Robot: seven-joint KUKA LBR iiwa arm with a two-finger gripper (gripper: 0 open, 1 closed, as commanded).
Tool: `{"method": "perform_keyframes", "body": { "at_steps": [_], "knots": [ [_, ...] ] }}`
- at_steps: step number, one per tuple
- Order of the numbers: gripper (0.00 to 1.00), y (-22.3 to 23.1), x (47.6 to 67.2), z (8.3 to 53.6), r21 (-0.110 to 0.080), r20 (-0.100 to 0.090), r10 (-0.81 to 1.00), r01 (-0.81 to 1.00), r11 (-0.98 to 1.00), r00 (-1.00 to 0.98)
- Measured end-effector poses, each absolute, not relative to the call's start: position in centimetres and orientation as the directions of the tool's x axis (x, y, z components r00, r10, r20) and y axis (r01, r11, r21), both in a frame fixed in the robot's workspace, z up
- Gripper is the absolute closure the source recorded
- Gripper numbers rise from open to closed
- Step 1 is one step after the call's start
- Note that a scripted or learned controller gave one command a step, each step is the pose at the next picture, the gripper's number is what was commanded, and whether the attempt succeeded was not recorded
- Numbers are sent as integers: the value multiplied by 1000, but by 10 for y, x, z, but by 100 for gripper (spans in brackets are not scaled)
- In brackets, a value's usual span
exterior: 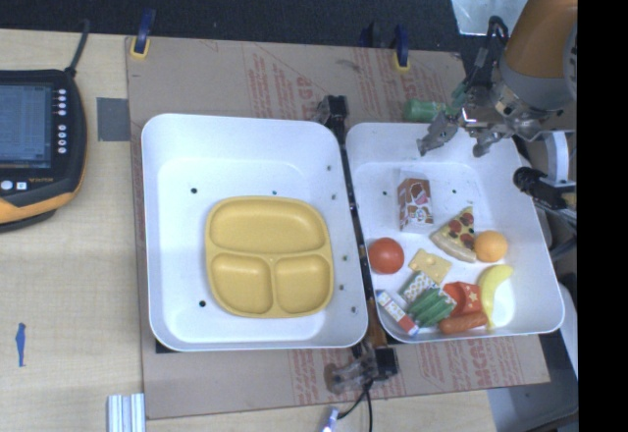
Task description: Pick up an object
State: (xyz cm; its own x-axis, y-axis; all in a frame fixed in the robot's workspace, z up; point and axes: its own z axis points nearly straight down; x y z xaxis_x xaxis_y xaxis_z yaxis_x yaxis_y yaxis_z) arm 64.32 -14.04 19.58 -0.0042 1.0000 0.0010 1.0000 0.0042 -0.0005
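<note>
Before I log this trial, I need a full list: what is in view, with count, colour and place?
Bins: two, white, side by side on the bench.
Divided tray: one, yellow, in the left bin.
Carton: one, red and white, upper middle of the right bin.
Pizza slice: one, below the carton's right.
Orange: one, beside the pizza slice.
Tomato: one, red, right bin's left side.
Cheese: one, yellow, right of the tomato.
Banana: one, yellow, lower right corner.
Handheld pendant: one, black and orange, far left.
Gripper: one, open, over the right bin's top edge.
</note>
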Motion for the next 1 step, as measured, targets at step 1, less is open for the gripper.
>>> {"method": "perform_keyframes", "body": {
  "at_steps": [1],
  "knots": [
    [0,-117,655,90,-6,0,1000,1000,4,-4]
  ]
}}
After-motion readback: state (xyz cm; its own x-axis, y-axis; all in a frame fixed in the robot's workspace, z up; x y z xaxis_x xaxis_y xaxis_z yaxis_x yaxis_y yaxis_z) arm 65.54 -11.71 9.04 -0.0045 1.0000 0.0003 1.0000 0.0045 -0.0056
